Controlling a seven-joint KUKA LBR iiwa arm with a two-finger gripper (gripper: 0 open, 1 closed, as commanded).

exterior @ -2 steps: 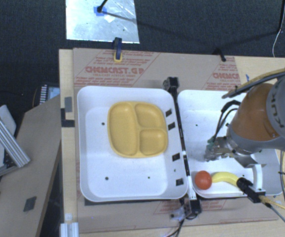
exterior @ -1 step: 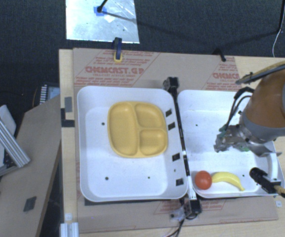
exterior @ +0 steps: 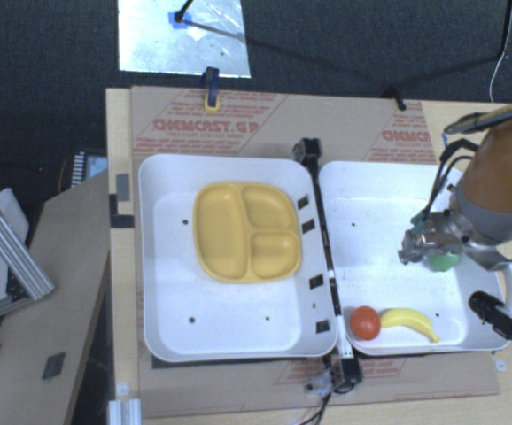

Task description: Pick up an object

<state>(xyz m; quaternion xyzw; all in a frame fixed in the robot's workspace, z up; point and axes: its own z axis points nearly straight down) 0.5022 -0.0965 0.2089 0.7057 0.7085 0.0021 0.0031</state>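
The gripper (exterior: 429, 248) sits low over a green object (exterior: 443, 258) in the right bin (exterior: 371, 193), grip state I cannot tell, and from that off-centre spot it might just nudge it aside.

A green object (exterior: 443, 258) lies mostly hidden behind the pincer (exterior: 418, 245).

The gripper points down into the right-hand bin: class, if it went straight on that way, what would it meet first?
Probably the green object directly at the gripper, lying in the right bin. Depth is unclear from above, so contact can't be judged.
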